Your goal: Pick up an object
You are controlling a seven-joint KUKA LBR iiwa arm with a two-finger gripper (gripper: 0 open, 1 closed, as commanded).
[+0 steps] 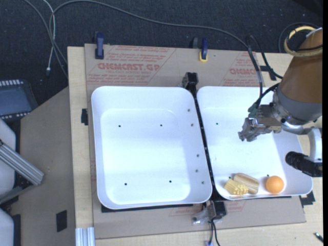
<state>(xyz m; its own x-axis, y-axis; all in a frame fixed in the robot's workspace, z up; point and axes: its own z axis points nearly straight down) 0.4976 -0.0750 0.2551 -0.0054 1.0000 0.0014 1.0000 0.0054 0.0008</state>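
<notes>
From the overhead camera view the gripper point(249, 131) hangs over the middle of the right bin point(225, 152), well apart from anything graspable, and I cannot tell how its jaws stand. That bin's near edge holds a corn cob point(236, 187) touching a tan roll point(247, 180), with an orange ball point(274, 184) near them; I judge any of these could be picked. The left bin point(148, 147) sits beside it on the worktop point(77, 137).

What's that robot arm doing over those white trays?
The robot arm's gripper hangs over the right bin, trying to pick something up. It isn't touching any object right now. A small orange ball, a yellow corn-like toy and a tan roll-shaped piece lie together along that bin's near edge. The left bin sits beside it.
</notes>
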